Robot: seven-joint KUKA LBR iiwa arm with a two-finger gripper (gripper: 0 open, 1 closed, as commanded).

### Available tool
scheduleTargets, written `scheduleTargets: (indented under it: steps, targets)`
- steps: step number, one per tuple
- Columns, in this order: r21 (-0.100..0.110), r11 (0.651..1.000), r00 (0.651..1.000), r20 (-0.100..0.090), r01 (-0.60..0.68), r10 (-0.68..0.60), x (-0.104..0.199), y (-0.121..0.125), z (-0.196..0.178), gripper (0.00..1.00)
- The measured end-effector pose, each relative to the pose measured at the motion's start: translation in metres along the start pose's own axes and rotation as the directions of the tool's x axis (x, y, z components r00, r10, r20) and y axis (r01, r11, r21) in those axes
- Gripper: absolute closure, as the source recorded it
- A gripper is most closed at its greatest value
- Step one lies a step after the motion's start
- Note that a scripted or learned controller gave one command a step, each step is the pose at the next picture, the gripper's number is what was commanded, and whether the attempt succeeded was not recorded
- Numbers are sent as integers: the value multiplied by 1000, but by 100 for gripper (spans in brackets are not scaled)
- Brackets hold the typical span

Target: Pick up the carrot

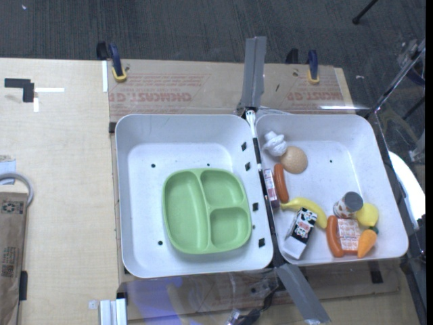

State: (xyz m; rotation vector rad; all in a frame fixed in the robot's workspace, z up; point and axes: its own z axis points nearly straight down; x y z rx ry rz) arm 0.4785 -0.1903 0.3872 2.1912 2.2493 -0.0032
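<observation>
The carrot [366, 243] lies in the right bin's [338, 131] near right corner — touching a red-and-white packet [346, 235], just near of a lemon [368, 214] and a can [351, 202]. A green divided plate [206, 210] sits in the left bin [135, 181]

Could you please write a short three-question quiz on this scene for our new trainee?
1. True or false: the carrot lies in the right bin.
2. What does the left bin hold? A) a green divided plate B) a banana C) a can
3. Which corner of its bin is the carrot nearest, as the camera view shows it?

Key:
1. True.
2. A.
3. The lower right corner, beside a wrapped orange item and below a yellow fruit.
</observation>
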Motion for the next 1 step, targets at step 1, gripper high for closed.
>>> scheduleTargets:
  steps: [1]
  targets:
    - [0,914,914,-2,407,-407,-32,-1,45,100]
